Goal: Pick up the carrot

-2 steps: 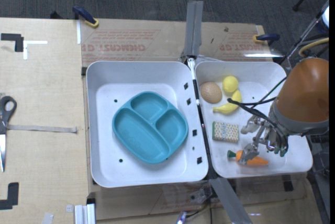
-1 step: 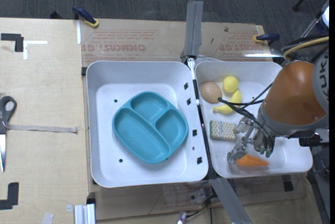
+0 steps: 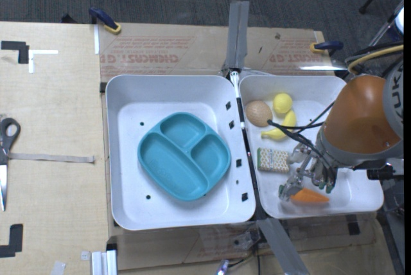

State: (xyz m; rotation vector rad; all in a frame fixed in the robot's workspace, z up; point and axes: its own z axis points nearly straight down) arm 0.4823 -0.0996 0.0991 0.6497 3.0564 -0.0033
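Seen from above at a slant: two shallow, glossy white plastic bins, the left bin (image 3: 119, 158) bearing a smooth teal plate (image 3: 184, 155) with three compartments, the right bin (image 3: 359, 202) holding a tan egg (image 3: 259, 113), a yellow lemon (image 3: 282, 103), a curved yellow banana (image 3: 280, 132), a speckled rectangular sponge (image 3: 273, 160) and a tapered orange carrot (image 3: 310, 197). Carrot lying flat near the front wall, long axis running left to right, which end is the tip impossible to tell. Metal gripper (image 3: 297, 185) poised at the carrot's left end, grip impossible to judge.
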